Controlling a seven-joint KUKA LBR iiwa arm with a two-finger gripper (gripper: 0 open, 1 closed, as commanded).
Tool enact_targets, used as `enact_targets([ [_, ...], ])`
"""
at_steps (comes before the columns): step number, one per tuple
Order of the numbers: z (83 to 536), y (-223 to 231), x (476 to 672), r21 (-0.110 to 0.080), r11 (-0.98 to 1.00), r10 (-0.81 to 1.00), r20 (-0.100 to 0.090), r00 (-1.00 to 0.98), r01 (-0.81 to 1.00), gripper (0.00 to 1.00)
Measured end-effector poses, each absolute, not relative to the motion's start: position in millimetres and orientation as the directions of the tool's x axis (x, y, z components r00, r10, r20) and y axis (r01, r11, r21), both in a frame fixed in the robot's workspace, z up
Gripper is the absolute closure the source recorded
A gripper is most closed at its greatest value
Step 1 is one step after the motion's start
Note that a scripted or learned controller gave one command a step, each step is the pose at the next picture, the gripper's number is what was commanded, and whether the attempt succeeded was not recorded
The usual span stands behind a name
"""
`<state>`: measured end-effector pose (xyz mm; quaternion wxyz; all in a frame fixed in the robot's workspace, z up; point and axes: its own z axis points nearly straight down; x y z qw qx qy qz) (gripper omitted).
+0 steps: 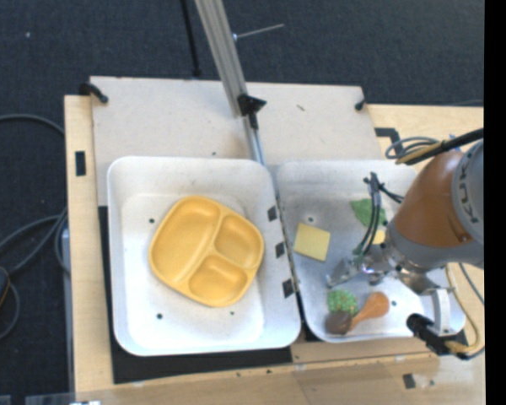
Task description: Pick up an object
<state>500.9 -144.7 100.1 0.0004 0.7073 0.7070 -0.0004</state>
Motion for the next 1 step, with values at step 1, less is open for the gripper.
enact_targets([
  [1,111.9,-145.7,502.4,0.005,-0.005,1.000,-0.001,0.005,1.000,1.00],
])
